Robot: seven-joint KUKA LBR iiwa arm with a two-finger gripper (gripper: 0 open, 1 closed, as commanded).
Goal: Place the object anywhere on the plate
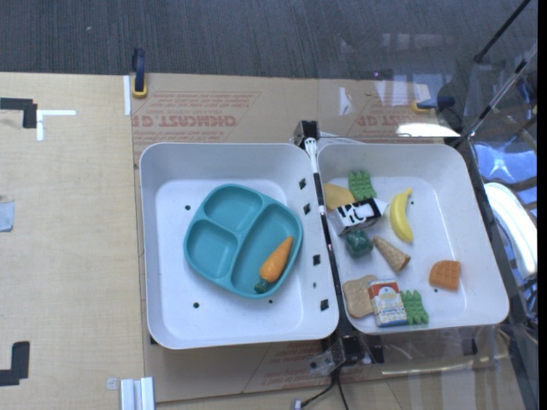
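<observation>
A teal plate (224, 236) with three compartments lies in the left white bin (171, 314). An orange toy carrot (275, 260) rests in the plate's right compartment, its green top toward the plate's near rim. The right white bin (479, 229) holds several toy foods: a yellow banana (401, 216), a green block (361, 183), a black and white box (357, 213), a dark green piece (358, 245), a tan wedge (391, 254) and an orange waffle (444, 275).
At the right bin's near side lie a bread slice (357, 295), a small carton (388, 303) and a green piece (415, 307). A yellow wedge (336, 196) sits by the divider. The bins stand on a cardboard sheet (205, 114) on the wooden bench.
</observation>
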